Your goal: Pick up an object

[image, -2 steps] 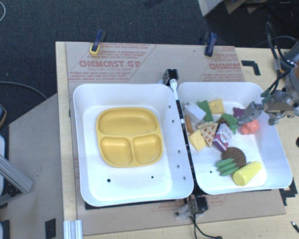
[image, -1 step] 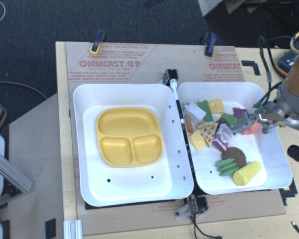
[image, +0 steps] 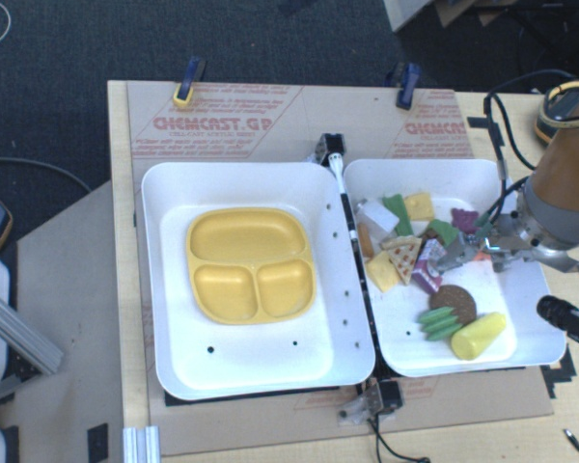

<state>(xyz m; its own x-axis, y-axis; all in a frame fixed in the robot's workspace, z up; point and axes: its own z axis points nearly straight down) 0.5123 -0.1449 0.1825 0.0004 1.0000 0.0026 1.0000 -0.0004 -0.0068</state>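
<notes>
Nearest in the right-hand shallow white bin (image: 521, 350): a yellow lemon-shaped plastic toy (image: 478, 336), with a green ridged toy vegetable (image: 438, 321) touching its left end and a round brown cookie-like disc (image: 454, 303) just behind. Further in, a loose heap: a pale yellow cheese-like wedge (image: 383, 271), a purple-and-white wrapped item (image: 428, 269), a green block (image: 398, 208), a small yellow cube (image: 420, 205).

The gripper (image: 460, 250) sits low over the heap's right side, near the purple-and-white item; grey arm with orange section (image: 565, 177) enters from the right. Jaws: cannot tell whether spread or closed, as clutter hides the tips. Nothing visibly lifted.

Judged progress: descent into the pile seems done; closing, lifting and confirming a hold remain. All toys rest in the bin.

Left-hand white bin (image: 164, 287) holds a yellow three-compartment plastic tray (image: 251, 263). Both bins sit on a cardboard-covered worktop (image: 135, 133), clamped at the far edge by a yellow-tipped clip (image: 186, 85) and a blue clip (image: 405, 85). Dark carpet floor (image: 125, 17) beyond.
</notes>
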